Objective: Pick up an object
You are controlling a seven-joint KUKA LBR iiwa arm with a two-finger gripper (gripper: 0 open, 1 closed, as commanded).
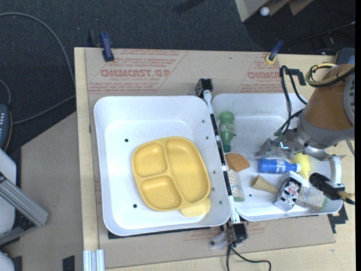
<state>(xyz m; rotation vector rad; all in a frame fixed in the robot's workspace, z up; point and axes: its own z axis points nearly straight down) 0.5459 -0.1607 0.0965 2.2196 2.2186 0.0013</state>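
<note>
1. Arm [330, 109] reaches in from the right over the right bin [254, 103]; gripper [276, 145] sits low, just above the blue bottle [277, 166]. Metal fingers look spread apart w/ nothing between them, tho the view is small and blurry there, so that's a best read.
2. Likeliest target: the blue bottle, lying on its side mid-bin, white cap end toward the yellow piece [303, 165] it touches.
3. Handling, judged: small plastic bottle, light, stiff enough to squeeze, but round and smooth, so it may roll or squirt out. Take hold across the body mid-length, jaws square to its long axis, not at the cap.
4. Other options in the same bin: green bottle [226, 127] against the left wall (wall blocks one finger), orange wedge [237, 162], tan cone [265, 183], patterned box [290, 193] near the front rim.
5. Left bin [113, 117] holds a yellow divided tray [170, 173]: wide, flat, poor fit for a 2-finger pinch.
</note>
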